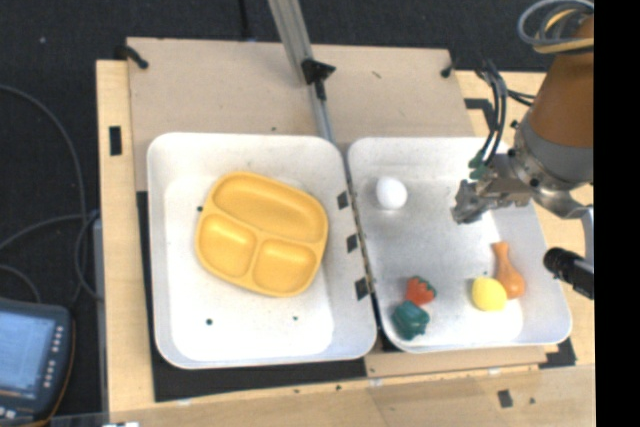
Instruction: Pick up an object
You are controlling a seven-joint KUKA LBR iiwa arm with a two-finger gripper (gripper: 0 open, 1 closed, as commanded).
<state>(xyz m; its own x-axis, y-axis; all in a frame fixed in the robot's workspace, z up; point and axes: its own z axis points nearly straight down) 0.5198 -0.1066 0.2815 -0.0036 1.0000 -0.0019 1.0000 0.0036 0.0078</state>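
The right bin [440, 165] holds a white egg-shaped ball [390, 193] near its upper left. Along its front lie a red and green toy [420, 291], a dark green toy [409, 319], a yellow lemon-like toy [488, 294] and an orange carrot-like toy [506, 270]. My gripper [468, 206] hangs over the right bin's middle right, to the right of the white ball and above the carrot toy. I see nothing between its fingers.
The left bin [180, 315] bears a yellow divided plate [262, 234]. A metal pole [285, 0] slants up from between the bins at the back. Cables hang by the arm's wrist [492, 120]. A black device [30, 355] lies off the bench at the lower left.
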